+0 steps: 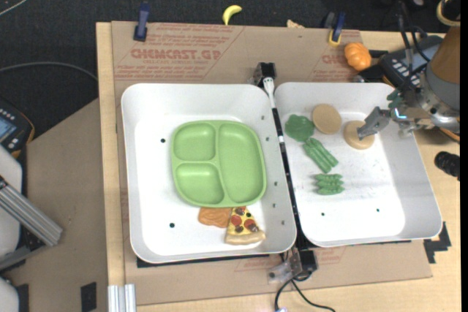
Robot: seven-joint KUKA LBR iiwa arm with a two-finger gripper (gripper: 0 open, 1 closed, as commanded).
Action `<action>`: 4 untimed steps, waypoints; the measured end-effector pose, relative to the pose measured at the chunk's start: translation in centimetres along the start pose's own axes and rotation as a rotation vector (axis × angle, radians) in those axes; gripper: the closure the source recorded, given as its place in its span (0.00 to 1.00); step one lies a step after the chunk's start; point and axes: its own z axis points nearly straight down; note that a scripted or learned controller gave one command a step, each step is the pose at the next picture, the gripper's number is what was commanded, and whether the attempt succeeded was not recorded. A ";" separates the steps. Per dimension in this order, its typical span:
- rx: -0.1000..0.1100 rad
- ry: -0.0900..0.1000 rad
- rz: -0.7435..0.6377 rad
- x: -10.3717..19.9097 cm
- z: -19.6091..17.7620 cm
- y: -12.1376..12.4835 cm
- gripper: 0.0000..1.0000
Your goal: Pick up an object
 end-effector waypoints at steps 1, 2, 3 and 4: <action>0.014 0.007 -0.003 5.8 8.7 -5.5 0.00; -0.001 -0.001 0.000 3.0 11.9 -0.8 0.00; 0.005 0.004 -0.003 7.8 11.8 -3.1 0.00; -0.011 0.003 -0.009 14.5 1.1 -1.2 0.00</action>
